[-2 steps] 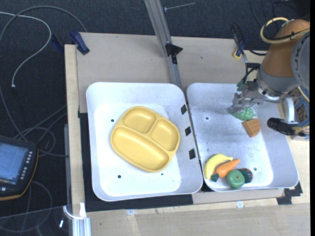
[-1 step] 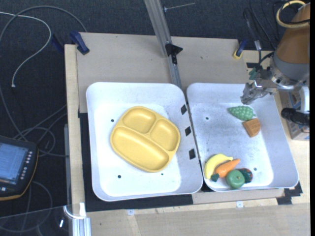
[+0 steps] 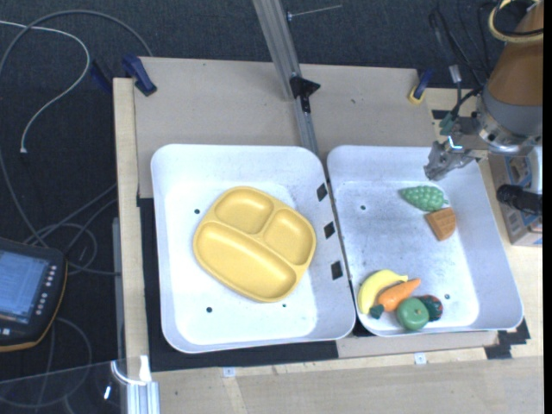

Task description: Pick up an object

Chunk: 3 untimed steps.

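The right bin (image 3: 483, 257) holds a green knobbly toy (image 3: 423, 197), a brown block (image 3: 442, 223), a yellow banana (image 3: 378, 286), an orange carrot (image 3: 399, 294) and a green round fruit (image 3: 414, 314) with a dark red piece beside it. My gripper (image 3: 440, 163) hangs over the bin's far edge, just above and behind the green knobbly toy. Nothing shows between its fingers. Whether they are open or shut is unclear from this angle.
The left bin (image 3: 172, 231) carries a yellow divided plate (image 3: 254, 243). A metal pole (image 3: 280, 33) rises behind the bins. Cables lie on the dark floor at left, and a tablet (image 3: 26, 291) sits at the left edge.
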Motion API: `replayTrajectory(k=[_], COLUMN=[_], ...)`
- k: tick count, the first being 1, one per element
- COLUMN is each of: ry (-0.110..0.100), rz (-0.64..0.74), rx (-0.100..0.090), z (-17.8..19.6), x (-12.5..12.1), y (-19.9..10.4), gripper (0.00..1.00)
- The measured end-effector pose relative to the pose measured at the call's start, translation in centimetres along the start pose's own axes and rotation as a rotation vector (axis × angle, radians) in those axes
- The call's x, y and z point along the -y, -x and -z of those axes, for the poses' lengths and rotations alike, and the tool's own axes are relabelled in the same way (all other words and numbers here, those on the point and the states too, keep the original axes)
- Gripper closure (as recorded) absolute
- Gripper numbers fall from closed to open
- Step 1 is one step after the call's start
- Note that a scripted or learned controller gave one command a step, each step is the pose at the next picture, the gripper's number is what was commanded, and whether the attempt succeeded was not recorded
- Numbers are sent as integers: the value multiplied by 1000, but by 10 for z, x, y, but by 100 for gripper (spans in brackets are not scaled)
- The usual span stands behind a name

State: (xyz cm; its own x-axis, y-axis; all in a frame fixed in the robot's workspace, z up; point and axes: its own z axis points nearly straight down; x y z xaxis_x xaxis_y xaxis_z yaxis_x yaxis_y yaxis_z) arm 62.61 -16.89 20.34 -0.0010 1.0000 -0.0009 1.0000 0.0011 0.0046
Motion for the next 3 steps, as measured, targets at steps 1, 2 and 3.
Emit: replayTrajectory(k=[1, 2, 3], ry=[-8, -7, -7], rz=[4, 5, 6], rx=[-4, -5, -5], z=[-5, 12, 26], x=[22, 38, 61], y=[-51, -101, -149], gripper=[100, 100, 100])
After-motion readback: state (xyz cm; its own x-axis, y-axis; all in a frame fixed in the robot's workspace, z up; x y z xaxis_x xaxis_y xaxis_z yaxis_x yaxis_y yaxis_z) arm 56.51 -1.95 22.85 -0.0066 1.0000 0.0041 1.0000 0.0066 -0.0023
